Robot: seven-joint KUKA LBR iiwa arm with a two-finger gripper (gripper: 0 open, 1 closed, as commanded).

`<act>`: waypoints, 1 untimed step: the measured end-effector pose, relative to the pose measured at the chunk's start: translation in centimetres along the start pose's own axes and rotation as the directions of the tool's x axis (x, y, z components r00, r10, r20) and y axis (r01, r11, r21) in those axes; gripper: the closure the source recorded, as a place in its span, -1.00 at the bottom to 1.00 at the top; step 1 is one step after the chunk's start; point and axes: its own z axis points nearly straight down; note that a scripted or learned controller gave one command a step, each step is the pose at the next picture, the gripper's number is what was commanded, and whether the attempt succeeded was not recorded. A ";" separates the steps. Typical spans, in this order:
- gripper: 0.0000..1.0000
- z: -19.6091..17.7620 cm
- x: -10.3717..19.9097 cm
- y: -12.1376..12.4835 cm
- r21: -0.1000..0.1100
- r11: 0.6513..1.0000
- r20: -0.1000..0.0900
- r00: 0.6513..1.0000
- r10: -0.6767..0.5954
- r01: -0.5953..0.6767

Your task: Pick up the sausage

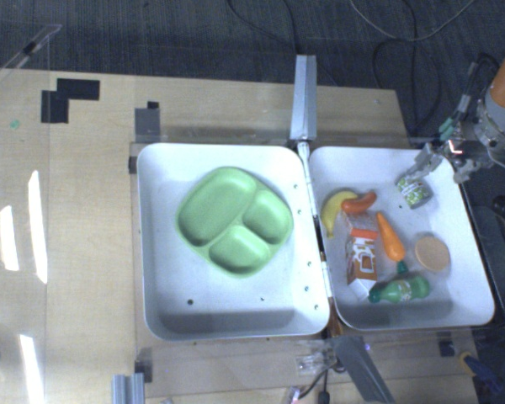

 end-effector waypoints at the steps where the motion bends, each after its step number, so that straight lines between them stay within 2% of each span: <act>1: -1.00 11.9 5.6 -2.3 0.003 0.993 -0.001 0.993 0.119 -0.119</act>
